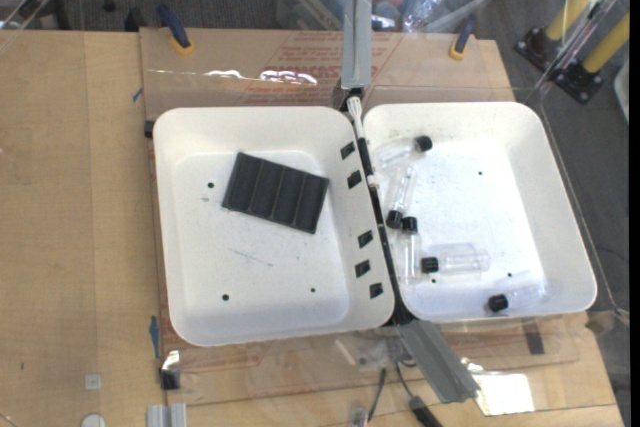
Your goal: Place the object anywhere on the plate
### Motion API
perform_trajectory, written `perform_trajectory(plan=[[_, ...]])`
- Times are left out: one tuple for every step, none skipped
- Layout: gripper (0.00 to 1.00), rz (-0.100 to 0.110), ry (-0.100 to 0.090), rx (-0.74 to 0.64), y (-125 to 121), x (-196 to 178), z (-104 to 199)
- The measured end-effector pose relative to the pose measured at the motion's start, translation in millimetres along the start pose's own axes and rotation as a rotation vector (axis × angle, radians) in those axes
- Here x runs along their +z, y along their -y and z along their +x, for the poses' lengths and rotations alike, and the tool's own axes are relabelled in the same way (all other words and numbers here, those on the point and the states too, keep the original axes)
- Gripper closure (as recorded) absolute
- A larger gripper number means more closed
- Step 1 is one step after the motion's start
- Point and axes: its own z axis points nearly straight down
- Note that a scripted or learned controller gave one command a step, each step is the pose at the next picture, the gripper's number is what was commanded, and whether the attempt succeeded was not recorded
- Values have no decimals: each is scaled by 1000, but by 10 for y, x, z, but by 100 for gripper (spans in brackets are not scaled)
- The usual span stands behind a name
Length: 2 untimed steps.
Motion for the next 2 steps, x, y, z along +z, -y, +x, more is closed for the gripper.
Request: perform_trajectory(plan=[[100,-5,5,0,-12,-111,-11],[100,-9,9,0,-26,-221,-21]])
